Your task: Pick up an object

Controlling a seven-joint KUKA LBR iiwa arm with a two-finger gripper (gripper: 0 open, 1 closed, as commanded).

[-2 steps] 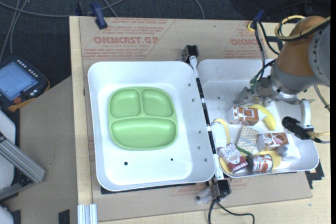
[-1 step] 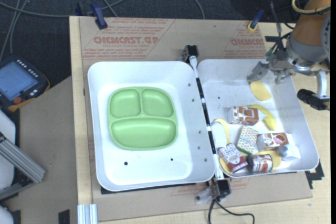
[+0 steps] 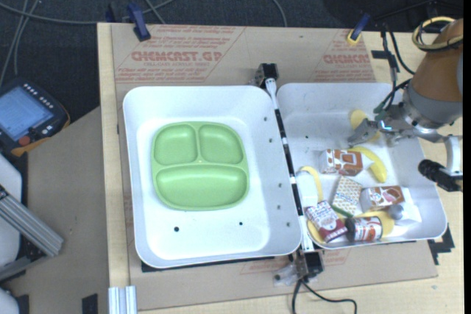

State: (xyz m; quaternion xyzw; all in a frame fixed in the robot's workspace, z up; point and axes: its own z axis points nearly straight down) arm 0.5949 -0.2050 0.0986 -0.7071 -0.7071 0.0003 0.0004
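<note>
The right bin (image 3: 309, 106) holds a pile of small items. A small yellow piece (image 3: 358, 117) lies near its back. A yellow banana (image 3: 374, 162) lies in the middle beside a red and white carton (image 3: 343, 160). Another banana (image 3: 315, 182) curves along the left wall. Toward the front lie a checked packet (image 3: 346, 195), a second carton (image 3: 383, 196) and two red cans (image 3: 324, 221) (image 3: 366, 229). My gripper (image 3: 373, 130) reaches in from the right, low over the bin's back half, just right of the small yellow piece. Nothing shows as lifted.
The left bin (image 3: 140, 232) holds a green divided plate (image 3: 199, 164). A black clamp (image 3: 267, 74) sits where the bins meet at the back. A handheld screen (image 3: 26, 114) lies off the bench at the left. Cables run across the dark floor behind.
</note>
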